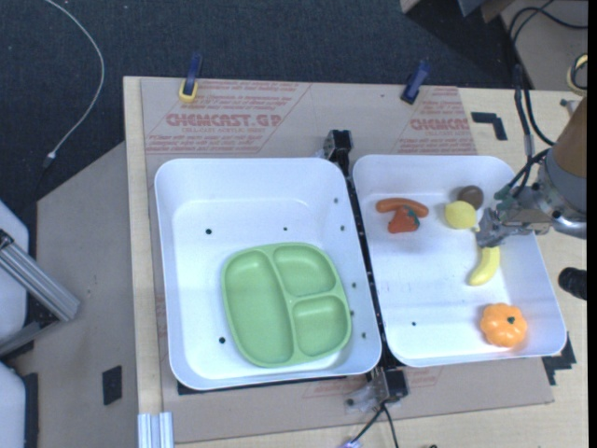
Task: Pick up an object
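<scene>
nearest the camera in the right-hand shallow white bin (438, 339): a small orange plastic pumpkin (504, 325), alone in the near right corner, well apart from the rest. just beyond it, a yellow plastic banana (483, 265), lying nearly lengthwise toward the far wall, upper tip right under the grey metal claw (492, 233). cannot tell how far apart the claw stands, nor whether anything sits in it; tips too small and too dark against the banana to read. further back, a round yellow plastic lemon (459, 215) touching or almost touching a brown rounded piece (470, 195), both just beside the claw on its far left. left of those, an orange-red plastic carrot or sausage (402, 207) resting over a small red lump (403, 221). alongside, the left-hand white bin (187, 213) with a pale green three-compartment plastic tray (284, 302), all on the cardboard-covered surface (280, 110). judging by position, banana the likeliest target. best done by centring over the banana's middle rather than its tip, closing across the narrow width, not along the length. curved smooth plastic likely to squirt sideways from an end grip. worth keeping clear of the lemon during descent, then lifting straight up and checking that something actually hangs in the claw.
</scene>
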You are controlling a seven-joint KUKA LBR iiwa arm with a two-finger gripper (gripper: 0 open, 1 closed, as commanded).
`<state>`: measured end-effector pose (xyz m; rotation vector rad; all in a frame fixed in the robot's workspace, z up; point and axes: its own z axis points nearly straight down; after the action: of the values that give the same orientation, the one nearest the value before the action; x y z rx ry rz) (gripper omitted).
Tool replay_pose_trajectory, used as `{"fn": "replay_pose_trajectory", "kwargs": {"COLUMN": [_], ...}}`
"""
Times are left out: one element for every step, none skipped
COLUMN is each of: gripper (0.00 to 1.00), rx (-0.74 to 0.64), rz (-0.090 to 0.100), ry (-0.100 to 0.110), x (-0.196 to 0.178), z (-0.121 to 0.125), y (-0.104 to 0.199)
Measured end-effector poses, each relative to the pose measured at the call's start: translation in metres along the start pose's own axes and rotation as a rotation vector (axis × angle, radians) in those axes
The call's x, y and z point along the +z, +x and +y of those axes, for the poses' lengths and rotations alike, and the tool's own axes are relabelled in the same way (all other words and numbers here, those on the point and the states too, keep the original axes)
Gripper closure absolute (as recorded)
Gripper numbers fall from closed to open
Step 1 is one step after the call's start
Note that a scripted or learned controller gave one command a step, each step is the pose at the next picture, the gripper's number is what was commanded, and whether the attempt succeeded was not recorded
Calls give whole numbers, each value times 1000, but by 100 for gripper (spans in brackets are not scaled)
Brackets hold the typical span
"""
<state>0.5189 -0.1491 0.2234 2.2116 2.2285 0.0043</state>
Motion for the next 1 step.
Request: {"fn": "replay_pose_trajectory", "kwargs": {"gripper": [100], "rx": [1], "rz": [0], "ry": [1], "x": [-9], "z": [17], "y": [55]}}
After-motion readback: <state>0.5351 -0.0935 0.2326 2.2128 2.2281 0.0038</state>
